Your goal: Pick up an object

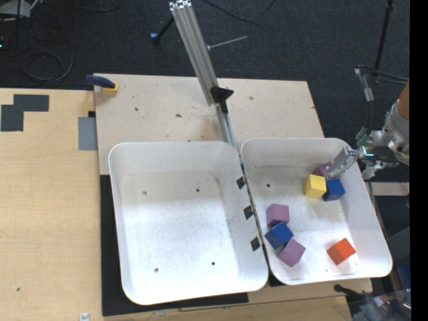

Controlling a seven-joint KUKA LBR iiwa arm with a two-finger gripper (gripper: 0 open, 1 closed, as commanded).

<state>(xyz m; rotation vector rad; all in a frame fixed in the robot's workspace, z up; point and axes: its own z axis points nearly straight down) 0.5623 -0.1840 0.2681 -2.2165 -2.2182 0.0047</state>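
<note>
I'm looking down on a pale wooden bench (200,109) set against dark carpet, with two shallow white plastic bins side by side in the lower half of the frame. The gripper (342,160) comes in from the right edge at mid-height, its thin metal tip slanting down over the upper right corner of the right-hand bin (374,246); how it stands at the tip I cannot tell, and I see nothing gripped in it. Just below the tip sit a yellow cube (315,185) and a blue cube (334,190), touching each other, with a small purple block (323,170) tucked behind them. Toward the bin's centre lie a purple cube (278,214), a darker blue cube (279,235) against it, and another purple cube (291,252) lower down. An orange-red cube (342,251) sits apart near the lower right corner. The left-hand bin (180,226) shows bare speckled floor. A ribbed aluminium post (197,45) slants up from between the bins toward the top of the frame
</note>
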